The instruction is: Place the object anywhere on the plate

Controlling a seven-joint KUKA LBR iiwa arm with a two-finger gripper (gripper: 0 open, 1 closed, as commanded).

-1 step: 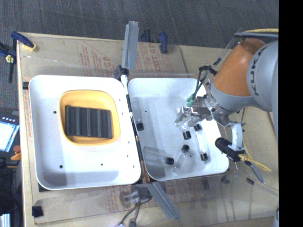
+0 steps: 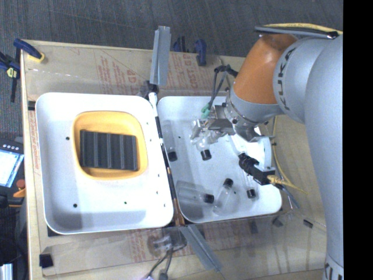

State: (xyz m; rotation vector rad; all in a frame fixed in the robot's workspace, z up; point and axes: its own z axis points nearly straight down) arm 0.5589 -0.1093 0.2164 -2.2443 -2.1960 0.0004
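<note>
Now the arm is over the right bin.
Near the front of the right bin (image 2: pixel 268 206) lie clear little bottles (image 2: pixel 221 197) with black caps. Farther back, the gripper (image 2: pixel 205 127) hangs low; I cannot tell its grip. The yellow plate (image 2: pixel 108 121) sits in the left bin (image 2: pixel 52 156).

Blue clamps (image 2: pixel 27 49) (bench's far edge)

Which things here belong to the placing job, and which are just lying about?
Job:
yellow plate in the left bin
gripper over the right bin
small dark pieces in the right bin

Lying about:
blue clamps
handheld screen
</note>
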